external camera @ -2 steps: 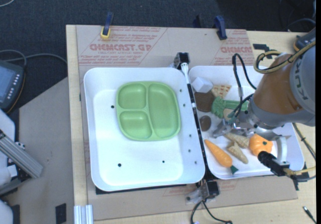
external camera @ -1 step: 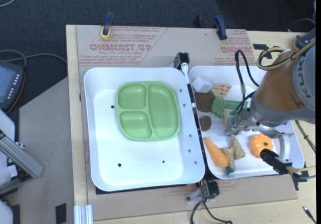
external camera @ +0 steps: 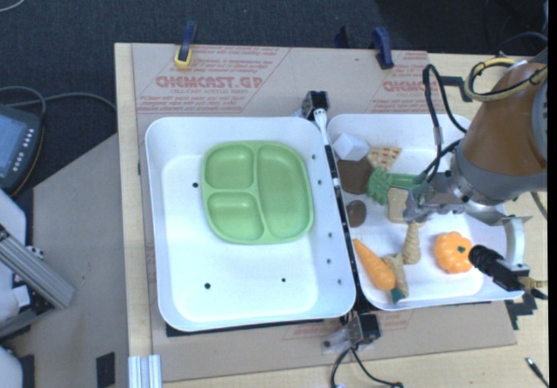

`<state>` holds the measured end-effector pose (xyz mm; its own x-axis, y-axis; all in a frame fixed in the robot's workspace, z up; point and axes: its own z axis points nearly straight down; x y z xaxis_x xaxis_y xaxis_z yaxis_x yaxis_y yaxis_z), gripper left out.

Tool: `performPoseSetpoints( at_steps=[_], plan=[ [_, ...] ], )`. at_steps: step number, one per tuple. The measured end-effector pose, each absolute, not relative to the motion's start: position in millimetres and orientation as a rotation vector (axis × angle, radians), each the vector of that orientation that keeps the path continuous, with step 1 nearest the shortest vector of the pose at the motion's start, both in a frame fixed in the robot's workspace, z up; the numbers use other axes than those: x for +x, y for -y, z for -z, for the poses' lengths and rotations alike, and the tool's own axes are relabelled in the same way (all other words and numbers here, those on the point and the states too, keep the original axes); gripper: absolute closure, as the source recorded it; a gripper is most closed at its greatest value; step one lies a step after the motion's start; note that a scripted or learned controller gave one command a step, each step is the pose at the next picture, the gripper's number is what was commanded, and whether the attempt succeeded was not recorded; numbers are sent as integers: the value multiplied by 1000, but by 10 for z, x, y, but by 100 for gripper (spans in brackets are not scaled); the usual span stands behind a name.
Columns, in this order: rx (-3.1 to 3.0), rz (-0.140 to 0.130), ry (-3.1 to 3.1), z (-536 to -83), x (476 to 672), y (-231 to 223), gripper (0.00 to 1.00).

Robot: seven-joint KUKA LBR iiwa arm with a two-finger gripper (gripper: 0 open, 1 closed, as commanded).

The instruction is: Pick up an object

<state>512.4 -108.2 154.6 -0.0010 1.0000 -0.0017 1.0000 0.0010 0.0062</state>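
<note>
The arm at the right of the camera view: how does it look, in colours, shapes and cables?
The arm is thick and rounded, with a wide orange band above a grey wrist section. Black cables loop beside it. Its pincer end is grey metal.

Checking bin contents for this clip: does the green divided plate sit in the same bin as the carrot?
No: the green divided plate lies in the left bin, while the carrot lies in the right bin among the other toys.

Single fixed overhead cam
Looks down at a slant on table [external camera: 261,82], both bins framed mid-distance; arm [external camera: 509,134] enters right.
</note>
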Motion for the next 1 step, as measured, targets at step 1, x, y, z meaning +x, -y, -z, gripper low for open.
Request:
performPoseSetpoints(
  at_steps=[1],
  plan=[
    [2216, -5, -2220, -2161, 5119, 1020, 100]
  ],
)
